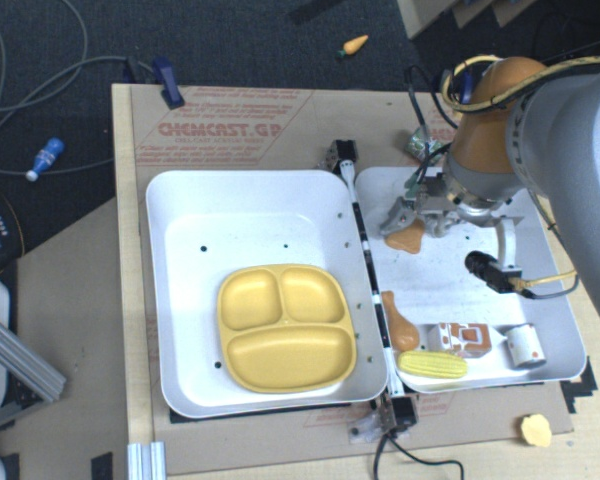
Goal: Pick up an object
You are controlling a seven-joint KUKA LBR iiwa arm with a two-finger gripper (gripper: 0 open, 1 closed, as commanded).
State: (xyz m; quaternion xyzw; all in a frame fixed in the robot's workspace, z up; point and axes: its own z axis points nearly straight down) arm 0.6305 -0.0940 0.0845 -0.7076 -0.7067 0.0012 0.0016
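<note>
One smooth three-compartment yellow plate [285, 328]

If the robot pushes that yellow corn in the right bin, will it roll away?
Probably a little. The corn looks long and rounded, so a sideways push could roll it. It lies close to the bin's front wall, which would likely stop it. It looks like a toy, so probably light and stiff.

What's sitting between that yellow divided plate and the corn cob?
In the camera view, an orange-brown drumstick-shaped toy lies between the yellow divided plate and the corn cob, just past the bins' adjoining walls.
</note>
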